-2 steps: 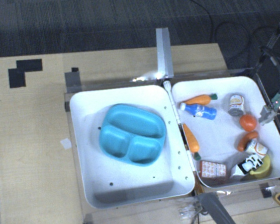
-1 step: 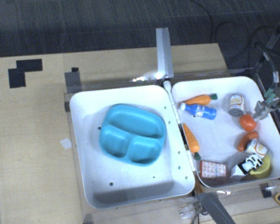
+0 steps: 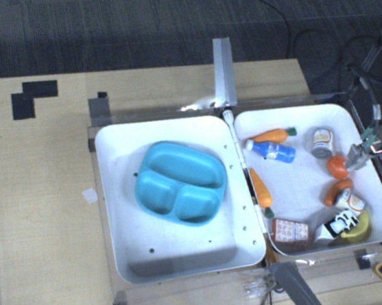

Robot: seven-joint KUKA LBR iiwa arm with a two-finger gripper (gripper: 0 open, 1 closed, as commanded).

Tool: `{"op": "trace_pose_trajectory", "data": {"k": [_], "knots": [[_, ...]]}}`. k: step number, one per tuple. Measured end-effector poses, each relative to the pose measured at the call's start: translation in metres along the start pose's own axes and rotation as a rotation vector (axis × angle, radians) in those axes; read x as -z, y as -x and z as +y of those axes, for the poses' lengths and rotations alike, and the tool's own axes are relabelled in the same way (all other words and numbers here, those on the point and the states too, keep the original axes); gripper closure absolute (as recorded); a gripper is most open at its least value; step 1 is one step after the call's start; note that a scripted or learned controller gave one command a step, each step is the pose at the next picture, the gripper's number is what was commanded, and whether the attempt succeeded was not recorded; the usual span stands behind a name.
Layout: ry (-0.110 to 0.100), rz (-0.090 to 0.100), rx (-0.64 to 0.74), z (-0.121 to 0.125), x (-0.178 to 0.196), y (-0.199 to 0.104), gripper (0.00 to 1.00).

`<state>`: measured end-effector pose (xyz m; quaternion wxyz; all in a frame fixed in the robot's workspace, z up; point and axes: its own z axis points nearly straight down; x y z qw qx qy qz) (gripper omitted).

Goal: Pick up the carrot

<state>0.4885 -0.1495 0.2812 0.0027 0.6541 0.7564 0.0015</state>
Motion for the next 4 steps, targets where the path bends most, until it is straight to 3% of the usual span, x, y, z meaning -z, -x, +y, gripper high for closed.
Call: {"op": "trace_pose_trajectory", "data": {"k": [1,2,3,4], "knots": [[-0.003,0.001,0.134,0.032,-0.099,0.027,1.00],[0.002,-0.001,-0.057,0.128,-0.039,-0.005,1.00],[0.001,-0.002,-0.062,0.095,0.040,0.044,1.00],[0.001,-0.002,0.112,0.128,0.006,0.069,1.00]]}}
